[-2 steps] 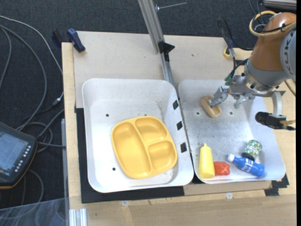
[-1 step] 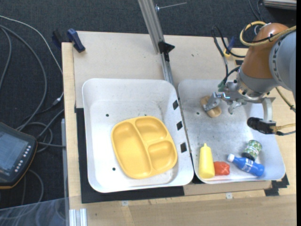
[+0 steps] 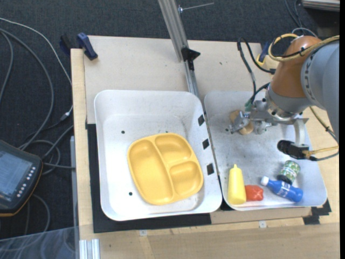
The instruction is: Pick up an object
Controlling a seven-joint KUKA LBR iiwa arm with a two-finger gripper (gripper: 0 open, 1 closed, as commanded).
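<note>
At the near edge of the right bin (image 3: 318,196), four small things lie in a loose row. At about 7 o'clock in that bin a yellow bottle (image 3: 235,184) stands or leans against the dividing wall, with a red-orange block (image 3: 254,193) touching its right side. Just beside that, at 6 o'clock, a blue bottle with a white cap (image 3: 284,190) lies on its side, and a small green-patterned can (image 3: 289,170) sits just above it, near 5 o'clock.

In the left bin (image 3: 108,144), a yellow divided plate (image 3: 165,168) with three compartments rests at roughly 5 o'clock from that bin's middle, tilted slightly.

Farther back, the arm (image 3: 302,74) reaches in from 3 o'clock, its orange band above the grey wrist. The gripper (image 3: 252,121) is low over the right bin, near 10 o'clock of its floor. A small tan, rounded object (image 3: 242,123) sits right at the fingertips; whether the claw is spread or pinching it I cannot tell, since the wrist hardware blocks the fingers.

Beyond the bins, at 12 o'clock, a metal post (image 3: 172,20) rises from the bench (image 3: 135,63).
</note>
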